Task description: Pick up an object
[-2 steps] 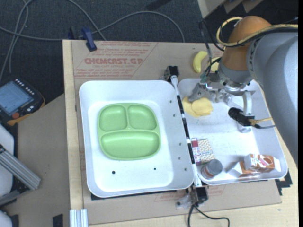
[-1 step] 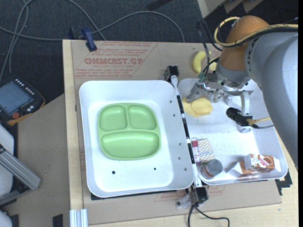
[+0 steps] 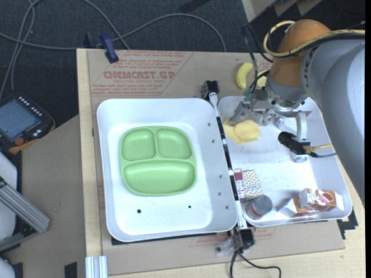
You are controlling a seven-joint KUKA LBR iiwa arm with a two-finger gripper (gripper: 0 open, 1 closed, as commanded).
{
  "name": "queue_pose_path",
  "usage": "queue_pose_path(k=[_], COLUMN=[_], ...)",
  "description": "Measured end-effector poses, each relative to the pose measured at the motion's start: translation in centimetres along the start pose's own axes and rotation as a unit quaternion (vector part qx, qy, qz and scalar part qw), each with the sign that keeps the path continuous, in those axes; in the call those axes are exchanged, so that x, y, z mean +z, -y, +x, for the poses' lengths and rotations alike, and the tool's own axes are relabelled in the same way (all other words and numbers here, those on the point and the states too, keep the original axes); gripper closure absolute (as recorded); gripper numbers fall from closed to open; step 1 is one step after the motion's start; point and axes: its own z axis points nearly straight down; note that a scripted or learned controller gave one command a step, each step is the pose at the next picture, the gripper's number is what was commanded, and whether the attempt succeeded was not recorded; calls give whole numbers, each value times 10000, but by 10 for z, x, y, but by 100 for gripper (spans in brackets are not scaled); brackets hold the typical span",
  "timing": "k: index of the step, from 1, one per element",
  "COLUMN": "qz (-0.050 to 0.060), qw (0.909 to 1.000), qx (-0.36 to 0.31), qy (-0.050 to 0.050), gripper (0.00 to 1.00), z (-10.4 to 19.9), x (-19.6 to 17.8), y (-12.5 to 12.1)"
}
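Two white bins are sitting side by side on the desk [image 3: 93, 172]. Left bin [image 3: 110, 213] is holding a green tray [image 3: 157, 161]. Right bin [image 3: 324, 167] is holding a yellow lump [image 3: 243, 132], a patterned packet [image 3: 248, 184], a grey cap [image 3: 259, 204] and an orange carton [image 3: 316, 200]. End effector [image 3: 255, 113] is hovering at the bin's twelve o'clock end; how far it is opening cannot be told, and nothing is showing in its grasp. Lump is lying just at its seven o'clock, long axis running nine to three. Another yellow item [image 3: 244, 75] is resting outside, at twelve o'clock. Room around the lump is looking open.
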Motion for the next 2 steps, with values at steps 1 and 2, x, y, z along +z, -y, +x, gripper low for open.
queue_pose_path(k=[1,2], qz=[-2,-18], qw=[10000,10000], qx=[0,-5], qy=[1,6], gripper=[0,100], z=[-3,-3], x=[0,-11], y=[0,-1])
